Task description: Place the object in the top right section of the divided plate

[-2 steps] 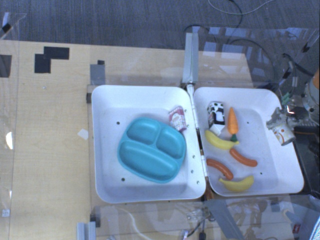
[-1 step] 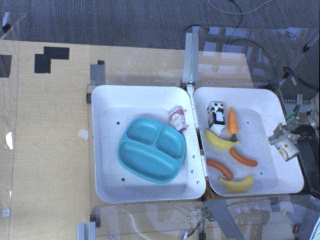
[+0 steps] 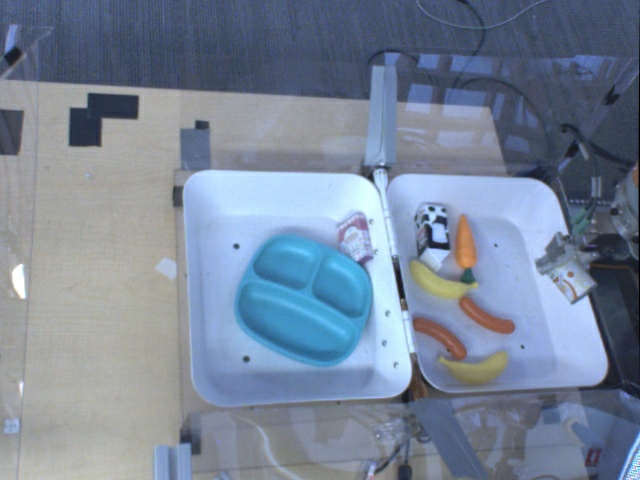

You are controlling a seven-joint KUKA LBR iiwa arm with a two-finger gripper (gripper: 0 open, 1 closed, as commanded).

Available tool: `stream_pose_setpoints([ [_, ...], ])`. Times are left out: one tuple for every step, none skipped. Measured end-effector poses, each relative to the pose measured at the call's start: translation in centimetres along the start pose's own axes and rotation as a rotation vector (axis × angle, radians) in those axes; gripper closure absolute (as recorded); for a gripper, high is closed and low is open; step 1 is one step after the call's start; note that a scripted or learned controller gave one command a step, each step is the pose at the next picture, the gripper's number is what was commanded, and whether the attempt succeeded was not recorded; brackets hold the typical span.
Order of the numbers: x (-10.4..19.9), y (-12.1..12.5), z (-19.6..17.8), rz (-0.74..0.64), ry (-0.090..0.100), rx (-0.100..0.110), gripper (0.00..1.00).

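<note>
Wooden bench (image 3: 100, 298) carries our two bins. We see a small red-and-white packet (image 3: 354, 237) just right of the teal divided plate (image 3: 304, 298). Gripper (image 3: 566, 270) state: we cannot tell.

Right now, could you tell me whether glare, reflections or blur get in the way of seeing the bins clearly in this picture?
In the camera view, clear panels along the top right and bottom edges throw pale reflections over the right shallow white bin; the blue divided plastic plate is evenly lit and casts a soft shadow; the tool at the right edge looks blurred, its detail hard to read.
</note>
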State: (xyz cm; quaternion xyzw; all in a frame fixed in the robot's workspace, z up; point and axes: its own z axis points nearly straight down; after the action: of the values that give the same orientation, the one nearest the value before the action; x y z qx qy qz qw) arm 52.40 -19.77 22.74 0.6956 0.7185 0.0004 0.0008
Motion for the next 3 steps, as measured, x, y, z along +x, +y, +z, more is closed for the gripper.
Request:
stream_pose_setpoints([
  [-0.7, -1.2, 12.2, -0.076, 0.000, -0.001, 1.00],
  [-0.7, -1.9, 13.1, -0.356, 0.000, -0.002, 1.00],
  [7.8, -2.7, 4.9, -0.335, 0.000, -0.001, 1.00],
])
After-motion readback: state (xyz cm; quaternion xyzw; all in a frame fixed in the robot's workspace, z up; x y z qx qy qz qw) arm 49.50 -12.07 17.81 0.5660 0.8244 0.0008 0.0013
